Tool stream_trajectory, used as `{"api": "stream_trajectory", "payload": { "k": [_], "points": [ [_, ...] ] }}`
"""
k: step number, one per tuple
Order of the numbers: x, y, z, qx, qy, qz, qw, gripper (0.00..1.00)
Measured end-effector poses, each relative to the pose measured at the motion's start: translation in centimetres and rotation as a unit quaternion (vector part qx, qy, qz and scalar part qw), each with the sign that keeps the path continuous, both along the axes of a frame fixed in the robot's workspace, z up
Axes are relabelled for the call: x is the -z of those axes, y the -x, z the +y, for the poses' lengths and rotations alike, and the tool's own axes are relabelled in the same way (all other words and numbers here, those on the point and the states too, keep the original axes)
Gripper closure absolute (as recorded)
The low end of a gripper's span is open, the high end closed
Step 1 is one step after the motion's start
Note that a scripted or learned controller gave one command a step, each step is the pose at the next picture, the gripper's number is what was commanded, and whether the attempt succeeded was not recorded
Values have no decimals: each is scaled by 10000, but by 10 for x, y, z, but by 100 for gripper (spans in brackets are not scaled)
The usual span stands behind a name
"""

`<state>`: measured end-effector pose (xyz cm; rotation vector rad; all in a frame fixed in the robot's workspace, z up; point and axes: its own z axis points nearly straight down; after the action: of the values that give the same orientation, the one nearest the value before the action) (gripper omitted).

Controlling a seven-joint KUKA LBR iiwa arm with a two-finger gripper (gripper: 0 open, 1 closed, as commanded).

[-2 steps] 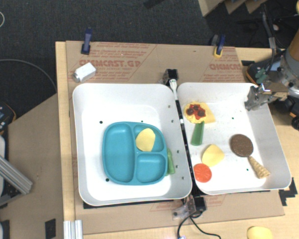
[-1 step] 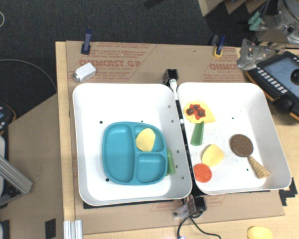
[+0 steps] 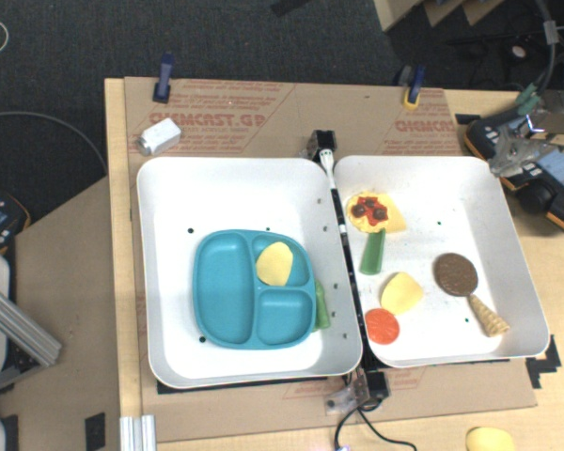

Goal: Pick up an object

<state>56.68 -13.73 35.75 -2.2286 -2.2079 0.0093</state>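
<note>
Yellow piece (image 3: 401, 293) (right bin (image 3: 470, 181)) lies well below hand (image 3: 519, 148).

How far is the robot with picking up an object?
Nothing looks picked yet. The gripper is at the right bin's far corner, above the rim, with no object seen between its fingers. The toys, such as the yellow piece and orange disc, lie in the bin.

Two white bins (image 3: 160, 280), one teal tray (image 3: 226, 294), two yellow pieces (image 3: 274, 263), one orange disc (image 3: 383, 326), one pizza slice (image 3: 371, 212).
</note>
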Motion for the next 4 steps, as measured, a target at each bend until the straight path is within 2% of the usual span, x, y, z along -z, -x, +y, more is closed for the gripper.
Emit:
{"api": "stream_trajectory", "payload": {
  "k": [1,2,3,4],
  "points": [
    [-189,-11,80,-92,0,-155,9998,100],
    [-79,25,-27,14,-3,17,10000,100],
    [-29,27,-91,-9,-3,-5,10000,100],
    [-188,-33,9,-111,8,-147,9998,100]
  ]
}}
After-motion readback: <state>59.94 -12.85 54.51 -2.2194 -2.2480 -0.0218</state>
